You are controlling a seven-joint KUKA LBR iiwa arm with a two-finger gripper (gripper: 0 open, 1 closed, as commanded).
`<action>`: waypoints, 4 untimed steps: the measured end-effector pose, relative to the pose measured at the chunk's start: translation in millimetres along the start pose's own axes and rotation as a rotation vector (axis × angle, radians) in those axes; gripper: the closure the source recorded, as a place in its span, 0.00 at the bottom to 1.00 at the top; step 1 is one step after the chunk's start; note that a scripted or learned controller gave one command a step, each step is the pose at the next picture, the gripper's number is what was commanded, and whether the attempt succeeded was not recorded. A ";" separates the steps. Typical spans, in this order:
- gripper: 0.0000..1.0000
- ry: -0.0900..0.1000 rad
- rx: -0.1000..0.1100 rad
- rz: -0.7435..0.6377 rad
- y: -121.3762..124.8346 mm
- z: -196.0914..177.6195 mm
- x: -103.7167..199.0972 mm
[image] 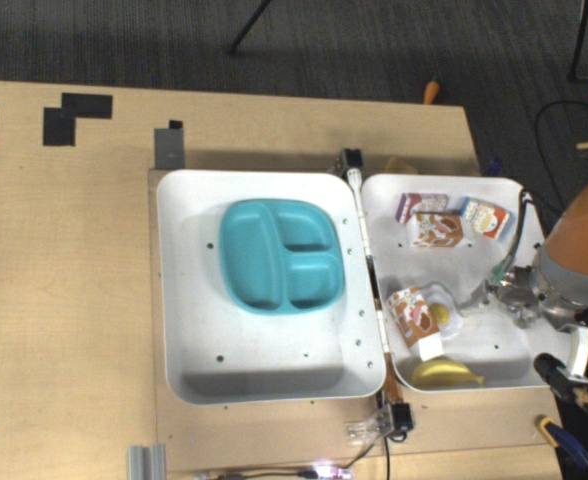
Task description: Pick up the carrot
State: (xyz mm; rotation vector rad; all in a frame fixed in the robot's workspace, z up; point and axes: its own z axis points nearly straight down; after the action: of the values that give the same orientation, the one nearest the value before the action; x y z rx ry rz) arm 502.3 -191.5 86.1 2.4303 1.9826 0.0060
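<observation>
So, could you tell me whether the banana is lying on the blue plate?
No, the banana lies in the right bin, while the blue plate sits in the left bin.

1. The left bin (189, 363) holds a teal tray (279, 255) at its middle; bare floor rings it, widest along the near wall.
2. In the right bin (504, 353), packets (449, 220) crowd the far wall, a bag (422, 316) lies left of centre, and a banana (446, 372) lies at the near wall.
3. The arm (574, 268) overhangs the right edge.
4. Bare floor lies mid-bin between packets and bag.

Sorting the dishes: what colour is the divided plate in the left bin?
Teal-blue, plain; divided plate, camera view.
</observation>
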 end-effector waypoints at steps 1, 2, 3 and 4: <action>0.00 0.003 0.005 0.320 24.3 -25.3 68.9; 0.00 -0.001 0.004 0.458 77.1 1.4 49.0; 0.00 -0.019 0.026 1.158 106.1 -9.6 62.7; 1.00 -0.013 0.017 1.136 109.1 -20.7 66.1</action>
State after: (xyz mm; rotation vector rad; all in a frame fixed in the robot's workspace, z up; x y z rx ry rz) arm 622.3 -148.7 107.5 3.1227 0.3647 -0.0224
